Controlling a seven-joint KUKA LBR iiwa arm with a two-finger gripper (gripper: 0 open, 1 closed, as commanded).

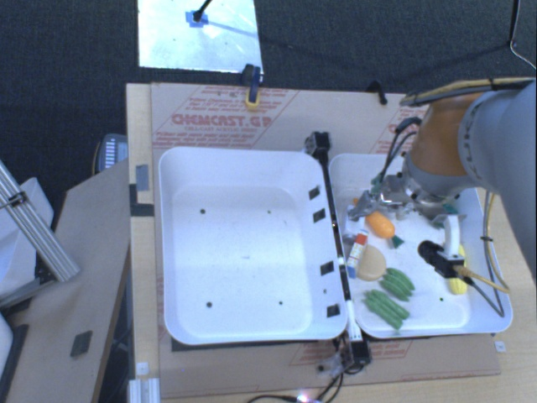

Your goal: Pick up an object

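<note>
We see the arm point(470, 141) reaching low into the right bin point(419, 321), its jaws apparently just above the orange toy point(380, 224) lying among the green pods point(388, 296), though we cannot tell how they stand, hidden beneath the wrist.
</note>
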